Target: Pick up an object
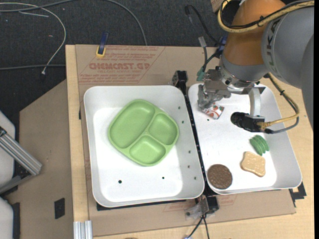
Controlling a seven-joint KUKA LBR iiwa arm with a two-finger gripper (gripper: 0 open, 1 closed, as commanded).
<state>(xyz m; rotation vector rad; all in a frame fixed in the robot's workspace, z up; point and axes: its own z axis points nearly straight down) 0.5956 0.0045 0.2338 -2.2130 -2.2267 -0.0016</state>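
Seen from above at a slant, a counter (124,66) carries two shallow white bins side by side; the left bin (107,183) holds a green divided plate (143,132); the right bin (227,143) holds four small things. The grey and orange arm (249,29) reaches in from the right and sets its hand (208,99) low over the far left corner of the right bin, close to the wall between the bins. A small crumpled red-and-white object (214,112) lies just under and in front of the hand, touching it or nearly so; from this angle I cannot tell whether the hand is wide, narrow or gripping, nor whether the object sits inside it. This looks like the closing step of a grasp on that object. To do it well, the hand should be centred over the object rather than beside it, come low enough to catch its bulk, close firmly since it looks light and easily squashed, then rise straight up so it does not snag the bin wall. A green ridged piece (259,144), a tan toast-shaped piece (253,164) and a brown disc (219,176) lie well apart near the front of the bin and should not interfere.
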